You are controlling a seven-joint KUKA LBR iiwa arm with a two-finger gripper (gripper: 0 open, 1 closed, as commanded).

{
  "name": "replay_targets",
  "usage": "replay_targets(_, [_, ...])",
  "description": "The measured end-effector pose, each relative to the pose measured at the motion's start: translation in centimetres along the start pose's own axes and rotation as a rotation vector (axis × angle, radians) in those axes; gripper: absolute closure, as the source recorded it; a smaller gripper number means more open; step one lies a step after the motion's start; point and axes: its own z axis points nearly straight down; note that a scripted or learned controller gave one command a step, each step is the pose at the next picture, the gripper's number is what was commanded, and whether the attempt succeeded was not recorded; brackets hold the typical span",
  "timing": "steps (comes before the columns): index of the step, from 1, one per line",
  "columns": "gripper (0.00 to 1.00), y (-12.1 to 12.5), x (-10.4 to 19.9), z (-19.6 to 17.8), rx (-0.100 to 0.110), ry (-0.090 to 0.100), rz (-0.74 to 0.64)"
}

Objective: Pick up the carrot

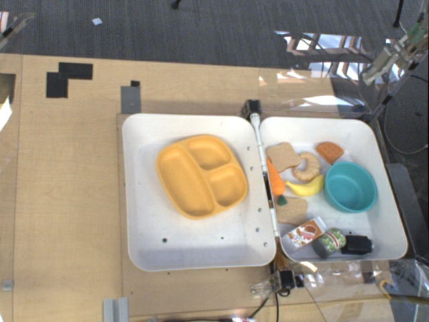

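We see the carrot point(274, 178) lying along the left wall of the right bin point(375, 139), touching the bread slice point(282, 156) and just beside the banana point(305, 187) — while the gripper point(402, 49) hangs well apart at the upper right, its state something we cannot tell.

I see both white bins point(194, 253) as smooth, slightly glossy plastic — the yellow tray point(201, 175) matt plastic. The bench point(60, 200) looks like pale, matt wood — the teal bowl point(350, 186) is smooth plastic.
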Motion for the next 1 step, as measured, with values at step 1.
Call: replay_targets(1, [0.00, -1.51, -3.22, -3.34, 0.000, 0.000, -0.197])
